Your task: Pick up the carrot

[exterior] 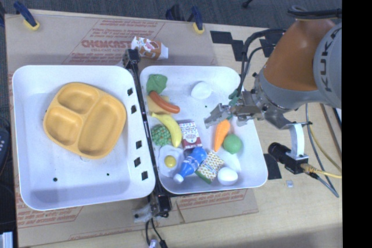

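Your carrot (221,134) lies in the crowded right bin (247,81), touching a green ball (232,144). The gripper (224,115) sits splayed open just above its top, so a descent could nudge the ball or slip. The left bin (23,125) carries a yellow divided plate (85,119).

Gripper (221,115) low, extended leftward (grey arm (302,67) behind)

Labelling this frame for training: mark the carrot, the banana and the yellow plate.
carrot (221,134), camera view, middle of its orange body.
banana (168,126), camera view, middle of its curve.
yellow plate (85,119), camera view, central divider ridge.
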### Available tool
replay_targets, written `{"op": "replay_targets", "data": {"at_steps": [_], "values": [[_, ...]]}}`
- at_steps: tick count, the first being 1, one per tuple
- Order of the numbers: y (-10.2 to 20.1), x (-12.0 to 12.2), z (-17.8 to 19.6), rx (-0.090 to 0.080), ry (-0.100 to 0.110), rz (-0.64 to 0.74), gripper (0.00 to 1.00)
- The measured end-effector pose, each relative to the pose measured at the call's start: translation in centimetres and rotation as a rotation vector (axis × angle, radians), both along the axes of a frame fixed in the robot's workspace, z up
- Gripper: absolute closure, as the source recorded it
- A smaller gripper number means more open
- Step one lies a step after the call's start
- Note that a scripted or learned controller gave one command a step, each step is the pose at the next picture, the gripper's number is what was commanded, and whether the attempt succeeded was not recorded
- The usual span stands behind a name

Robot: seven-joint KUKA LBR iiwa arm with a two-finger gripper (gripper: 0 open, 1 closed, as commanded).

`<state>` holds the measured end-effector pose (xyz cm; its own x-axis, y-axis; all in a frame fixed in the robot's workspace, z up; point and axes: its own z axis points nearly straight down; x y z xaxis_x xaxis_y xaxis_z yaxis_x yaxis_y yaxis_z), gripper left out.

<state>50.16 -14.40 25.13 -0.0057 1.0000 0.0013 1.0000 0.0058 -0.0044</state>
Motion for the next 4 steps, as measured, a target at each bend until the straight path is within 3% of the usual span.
{"op": "replay_targets", "data": {"at_steps": [1, 2, 3, 4], "values": [[-1.4, 4.2, -8.1, 0.0, 0.002, 0.048, 0.0], [-5.5, 5.9, -14.8, 0.004, -0.008, 0.153, 0.0], [-5.6, 5.8, -13.9, 0.002, -0.005, 0.156, 1.0], [-5.4, 5.0, -1.8, -0.002, -0.005, 0.149, 1.0]]}}
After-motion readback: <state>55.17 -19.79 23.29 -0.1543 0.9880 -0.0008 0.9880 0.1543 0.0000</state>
